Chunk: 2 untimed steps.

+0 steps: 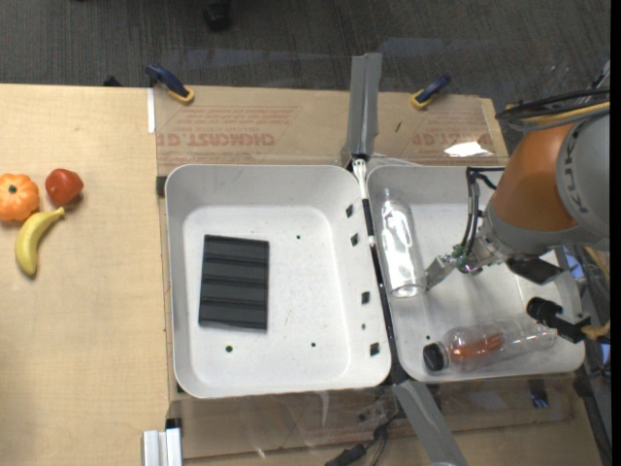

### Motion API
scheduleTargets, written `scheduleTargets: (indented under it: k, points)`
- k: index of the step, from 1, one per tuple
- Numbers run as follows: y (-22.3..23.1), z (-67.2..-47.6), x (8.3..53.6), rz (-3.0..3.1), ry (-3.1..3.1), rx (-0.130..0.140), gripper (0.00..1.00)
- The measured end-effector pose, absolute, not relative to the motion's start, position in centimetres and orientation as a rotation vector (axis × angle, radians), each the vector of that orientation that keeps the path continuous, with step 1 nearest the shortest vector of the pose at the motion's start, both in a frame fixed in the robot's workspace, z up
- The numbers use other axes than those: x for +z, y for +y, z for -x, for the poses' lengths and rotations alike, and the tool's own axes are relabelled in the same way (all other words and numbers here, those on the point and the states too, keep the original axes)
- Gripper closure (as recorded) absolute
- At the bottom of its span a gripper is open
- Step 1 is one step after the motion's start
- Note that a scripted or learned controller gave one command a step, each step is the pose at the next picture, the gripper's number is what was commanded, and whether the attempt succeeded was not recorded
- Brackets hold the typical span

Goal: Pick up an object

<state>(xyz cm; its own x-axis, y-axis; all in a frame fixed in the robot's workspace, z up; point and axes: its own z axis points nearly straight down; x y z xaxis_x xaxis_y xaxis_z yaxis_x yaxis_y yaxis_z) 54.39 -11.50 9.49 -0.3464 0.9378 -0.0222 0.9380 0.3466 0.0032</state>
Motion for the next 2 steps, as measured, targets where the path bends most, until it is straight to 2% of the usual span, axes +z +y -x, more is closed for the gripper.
scheduleTargets:
  k: [1, 2]
  points:
    - [-13.4, -48.6, 22.1, -1.927, 2.479, -0.002, 0.0]
    - [-17.9, -47.8, 22.0, -1.835, 2.548, -0.002, 0.0]
